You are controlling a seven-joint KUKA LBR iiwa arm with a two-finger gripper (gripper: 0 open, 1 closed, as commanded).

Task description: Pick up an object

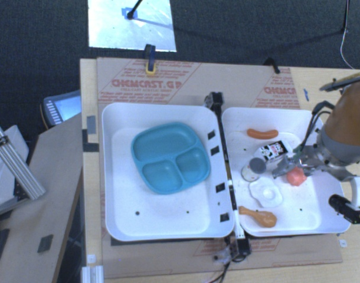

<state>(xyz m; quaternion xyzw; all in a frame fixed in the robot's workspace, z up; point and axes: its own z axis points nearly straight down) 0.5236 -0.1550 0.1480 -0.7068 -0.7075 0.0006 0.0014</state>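
I reach in from the right over the right bin [310,118], my grey arm [345,128] with its orange band hanging above that bin's far side. My claw [288,168] sits low among the toys, just beside a small red object [296,177] that lies near the bin's middle; whether my fingers are spread or pressed together I cannot tell, and nothing shows between them. Around it lie a toy hot dog [262,134] toward the back wall, a small black-and-white carton [273,151], a grey round piece [254,167], a toy fried egg [266,192] and a tan chicken drumstick [259,216] near the front wall. In the left bin [118,158] rests a blue divided plate [170,157], well apart from me.
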